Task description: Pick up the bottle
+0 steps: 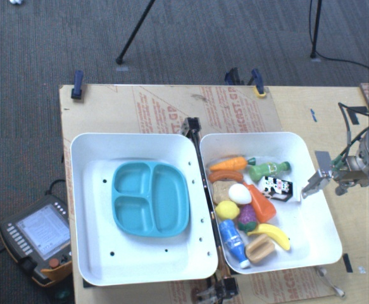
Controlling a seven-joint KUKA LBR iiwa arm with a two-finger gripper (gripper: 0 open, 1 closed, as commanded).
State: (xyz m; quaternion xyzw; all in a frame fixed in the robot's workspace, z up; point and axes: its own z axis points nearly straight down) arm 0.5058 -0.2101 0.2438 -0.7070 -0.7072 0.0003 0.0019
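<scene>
Where toys crowd: bottle (233,242) (front rim).

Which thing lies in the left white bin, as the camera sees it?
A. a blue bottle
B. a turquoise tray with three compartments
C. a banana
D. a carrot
B: the turquoise tray lies alone in the left bin, while the blue bottle, the banana and the carrot all lie in the right bin.
</scene>
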